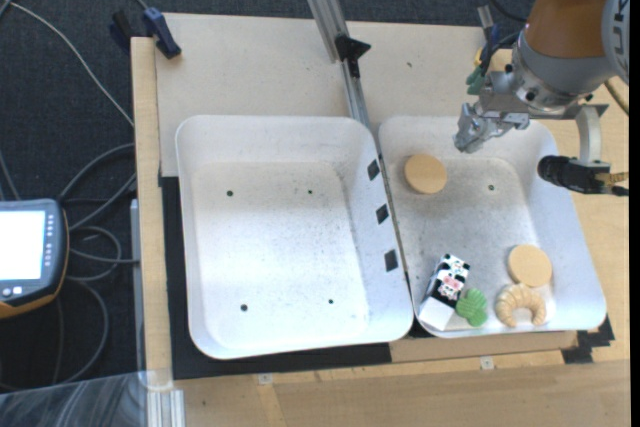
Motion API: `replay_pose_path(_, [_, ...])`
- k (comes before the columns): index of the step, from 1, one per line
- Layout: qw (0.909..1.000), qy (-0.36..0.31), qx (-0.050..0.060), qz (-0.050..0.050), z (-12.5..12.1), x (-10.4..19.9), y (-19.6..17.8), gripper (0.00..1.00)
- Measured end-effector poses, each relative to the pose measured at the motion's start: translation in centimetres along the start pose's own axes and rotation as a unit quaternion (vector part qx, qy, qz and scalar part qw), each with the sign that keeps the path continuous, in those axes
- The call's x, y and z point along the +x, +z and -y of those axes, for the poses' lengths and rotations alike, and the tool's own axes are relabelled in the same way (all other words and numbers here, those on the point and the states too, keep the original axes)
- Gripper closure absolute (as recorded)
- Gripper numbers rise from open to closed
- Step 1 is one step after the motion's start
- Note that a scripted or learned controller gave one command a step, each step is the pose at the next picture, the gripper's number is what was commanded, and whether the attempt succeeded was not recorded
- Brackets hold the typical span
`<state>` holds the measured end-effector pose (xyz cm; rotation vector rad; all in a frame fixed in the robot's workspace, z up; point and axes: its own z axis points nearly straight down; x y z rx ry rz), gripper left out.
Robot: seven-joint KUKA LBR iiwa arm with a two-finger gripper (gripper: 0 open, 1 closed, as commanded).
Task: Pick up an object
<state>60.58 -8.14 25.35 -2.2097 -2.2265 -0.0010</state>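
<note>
**Arm hovering over the right bin, nothing picked yet**

So the arm is reaching in from the right and the gripper is hanging over the far end of the right bin, up near its back wall. Honestly can't tell what state the hand is in from this angle, the tip is just a small grey blob against the white, and there's nothing I can make out being carried by it.

The closest candidate is the round tan disc, sitting on the bin floor near the gripper, a bit toward the divider and the front. The rest of the stuff is bunched at the near end of that bin: a second tan disc, a croissant-looking piece just in front of it, a green toy, and a black-and-white carton leaning into the corner. The left bin isn't looking like part of this attempt.

My read: it's in the approach step, lining up before going down. The next move is calling for a shift over onto the near disc and then a descent. That disc is flat and low, so I'm guessing it's going to be a fiddly grab, the gripper needing to get right down to the floor of the bin to catch its edges.
</note>
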Motion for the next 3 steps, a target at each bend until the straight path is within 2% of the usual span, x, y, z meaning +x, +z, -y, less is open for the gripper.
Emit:
replay_pose_path(1, [1.0, 0.0, -0.002, 0.0, -0.7, 6.4, 0.0, 1.0])
replay_pose_path(2, [1.0, 0.0, 0.001, 0.0, -0.9, 12.4, 1.4, 1.0])
replay_pose_path(3, [1.0, 0.001, -0.002, 0.001, -1.5, 16.9, 1.0, 1.0])
